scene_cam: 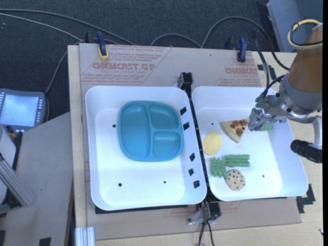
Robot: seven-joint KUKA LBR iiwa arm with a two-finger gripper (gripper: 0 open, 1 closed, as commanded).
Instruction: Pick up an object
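Two shallow white plastic bins sit side by side on a brown cardboard-covered bench. The left bin (102, 183) holds a teal three-compartment plastic plate (150, 130), lying flat toward the bin's upper middle. The right bin (277, 181) holds four toy foods: a triangular pizza slice with red and green toppings (234, 129), a yellow lemon-shaped piece (212, 143) just beside the divider, a green leafy vegetable piece (229, 164) below the lemon, and a round speckled cookie (235, 179) touching the vegetable's lower edge. The arm enters from the right, its orange band (309, 65) above the grey wrist. The gripper (259, 123) is low over the right bin, immediately right of the pizza slice's crust end, about touching it. Finger spacing: cannot tell; nothing is visibly between them. Pizza slice lies flat on the bin floor.
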